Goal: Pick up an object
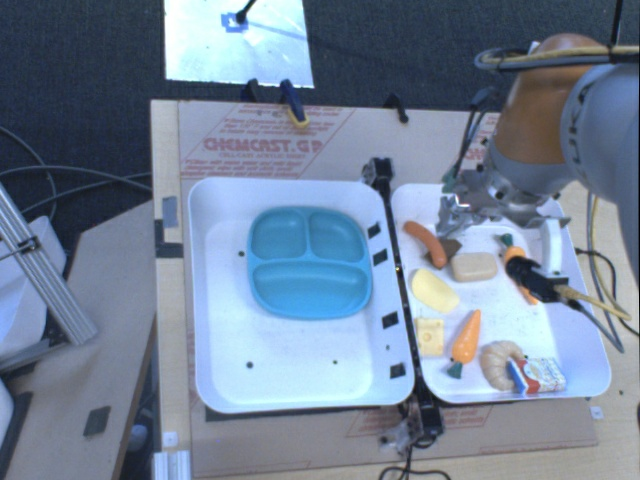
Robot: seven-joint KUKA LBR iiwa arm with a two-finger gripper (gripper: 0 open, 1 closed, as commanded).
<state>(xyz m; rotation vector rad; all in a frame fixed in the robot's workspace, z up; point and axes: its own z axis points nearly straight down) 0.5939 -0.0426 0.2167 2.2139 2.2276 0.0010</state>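
Orange sausage (pixel 426 244) lies in right bin (pixel 590 353), at its far-left part, just beside the lowered gripper (pixel 452 218). Nothing visibly held; finger state cannot be told. Judged: approach made, grasp and lift remain. Blue divided plate (pixel 308 263) sits in left bin (pixel 225 368).

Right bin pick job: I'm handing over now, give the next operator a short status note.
Pincer: low over the right bin's far-left part, beside the orange sausage; grip state unclear, nothing seen held.
Things: sausage, tan block, yellow piece, cheese, carrot and croissant lie in the right bin. Blue plate sits in the left bin.
Done: no pick yet.
Left: grasp one object and lift.
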